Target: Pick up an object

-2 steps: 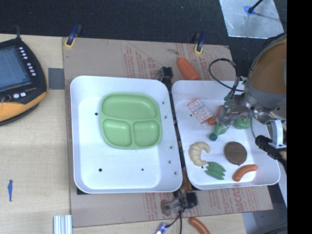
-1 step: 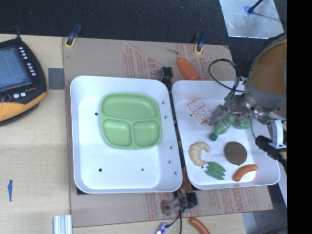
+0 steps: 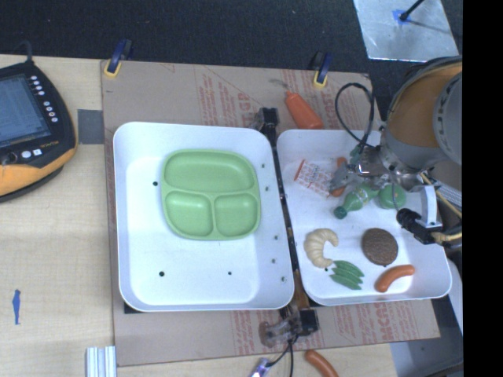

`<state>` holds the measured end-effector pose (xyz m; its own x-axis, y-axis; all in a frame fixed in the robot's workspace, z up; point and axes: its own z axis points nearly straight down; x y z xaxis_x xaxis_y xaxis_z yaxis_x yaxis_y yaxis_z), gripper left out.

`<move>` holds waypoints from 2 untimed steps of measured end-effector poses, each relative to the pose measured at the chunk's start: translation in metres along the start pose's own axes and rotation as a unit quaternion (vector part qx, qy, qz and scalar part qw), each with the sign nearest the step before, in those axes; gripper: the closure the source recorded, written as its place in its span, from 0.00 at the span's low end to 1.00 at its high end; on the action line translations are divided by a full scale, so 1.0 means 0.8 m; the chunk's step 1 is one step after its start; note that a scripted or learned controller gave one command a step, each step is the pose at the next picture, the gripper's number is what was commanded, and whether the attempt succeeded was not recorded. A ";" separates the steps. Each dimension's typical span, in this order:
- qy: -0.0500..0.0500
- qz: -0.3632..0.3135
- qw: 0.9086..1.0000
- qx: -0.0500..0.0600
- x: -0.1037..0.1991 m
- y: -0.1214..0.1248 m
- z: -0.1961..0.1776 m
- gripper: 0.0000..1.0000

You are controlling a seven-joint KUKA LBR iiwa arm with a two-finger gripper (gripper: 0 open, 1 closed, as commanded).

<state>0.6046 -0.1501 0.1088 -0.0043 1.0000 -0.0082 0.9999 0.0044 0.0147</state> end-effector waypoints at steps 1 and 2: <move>0.004 0.000 1.000 0.004 0.007 0.057 0.015 0.00; 0.002 0.001 1.000 0.003 0.022 0.022 0.015 0.00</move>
<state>0.6224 -0.1328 0.0973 -0.0023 1.0000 -0.0034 1.0000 0.0023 0.0095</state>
